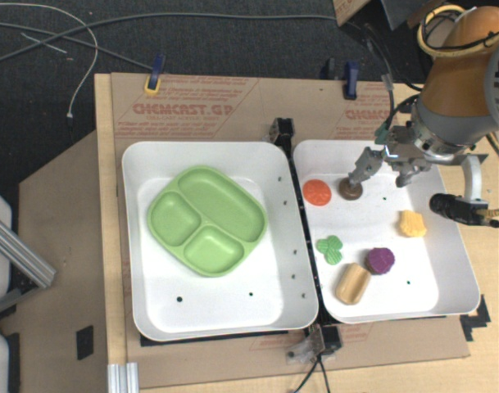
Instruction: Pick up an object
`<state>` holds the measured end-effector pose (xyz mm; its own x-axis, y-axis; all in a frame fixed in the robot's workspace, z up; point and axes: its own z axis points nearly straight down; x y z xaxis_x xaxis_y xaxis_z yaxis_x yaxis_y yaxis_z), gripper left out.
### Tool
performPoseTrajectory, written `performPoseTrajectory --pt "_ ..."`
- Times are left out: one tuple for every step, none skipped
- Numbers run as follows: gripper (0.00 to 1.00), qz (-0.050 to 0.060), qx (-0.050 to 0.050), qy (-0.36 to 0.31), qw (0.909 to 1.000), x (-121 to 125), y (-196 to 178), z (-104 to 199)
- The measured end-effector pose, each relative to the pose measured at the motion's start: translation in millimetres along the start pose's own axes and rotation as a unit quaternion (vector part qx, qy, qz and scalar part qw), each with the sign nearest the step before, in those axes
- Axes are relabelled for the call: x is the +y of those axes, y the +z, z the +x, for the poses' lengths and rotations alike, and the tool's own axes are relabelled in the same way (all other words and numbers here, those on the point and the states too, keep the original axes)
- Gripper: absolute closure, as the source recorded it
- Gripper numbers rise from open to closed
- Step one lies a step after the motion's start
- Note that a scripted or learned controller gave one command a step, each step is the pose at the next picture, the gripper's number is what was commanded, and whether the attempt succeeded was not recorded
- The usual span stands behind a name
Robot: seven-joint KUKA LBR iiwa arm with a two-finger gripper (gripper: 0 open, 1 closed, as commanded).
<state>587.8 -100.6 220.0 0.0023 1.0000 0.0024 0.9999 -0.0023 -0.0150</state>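
Several small objects lie in the right bin (446, 297): an orange disc (317, 192), a small brown round piece (350, 190), a yellow chunk (411, 223), a green clover-shaped piece (329, 249), a purple berry-like piece (381, 260) and a tan cylinder (352, 284). My gripper (382, 178) hangs over the bin's far part, open, fingers spread with nothing between them. Its left finger (364, 169) ends just above the brown piece. The right finger (406, 173) points at bare bin floor.
The left bin (151, 301) holds a green divided plate (206, 219). A raised black divider (298, 211) runs between the two bins. The arm's grey and orange wrist (462, 64) stands over the right bin's far right corner. Cardboard (233, 101) lies under both bins.
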Motion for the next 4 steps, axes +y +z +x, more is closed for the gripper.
performPoseTrajectory --pt "0.00 -0.007 -0.001 -0.001 1.0000 3 -7 0" --pt "0.00 -0.003 0.000 -0.001 1.0000 5 56 2" --pt "0.00 -0.005 0.000 -0.001 1.0000 8 98 3" --pt "0.00 -0.005 0.000 -0.001 1.0000 8 137 3"
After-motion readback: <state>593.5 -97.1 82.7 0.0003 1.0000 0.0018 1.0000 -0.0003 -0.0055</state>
